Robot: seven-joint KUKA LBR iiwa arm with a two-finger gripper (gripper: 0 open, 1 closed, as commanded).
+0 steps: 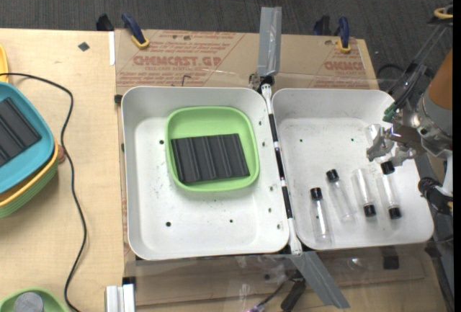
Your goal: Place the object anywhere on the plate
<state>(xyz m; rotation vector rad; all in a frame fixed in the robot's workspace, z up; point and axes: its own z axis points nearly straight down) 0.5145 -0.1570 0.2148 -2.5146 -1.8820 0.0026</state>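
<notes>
A green square plate (pixel 247 129) sits in the left bin (pixel 144 181), toward its back. A dark grey ribbed slab (pixel 209 158) lies flat across the plate's middle. Several clear tubes with black caps (pixel 338 197) lie in the right bin (pixel 317 123), in its front half. My gripper (pixel 382 148) hangs low over the right bin's right side, just above the far end of the rightmost tube (pixel 390 192). Nothing can be made out in its grasp from this angle.
Brown cardboard (pixel 187 58) lies behind the bins, held by blue and yellow clamps (pixel 135 31). A teal tray stack (pixel 21 141) and a black cable (pixel 72 181) are on the wooden bench at the left.
</notes>
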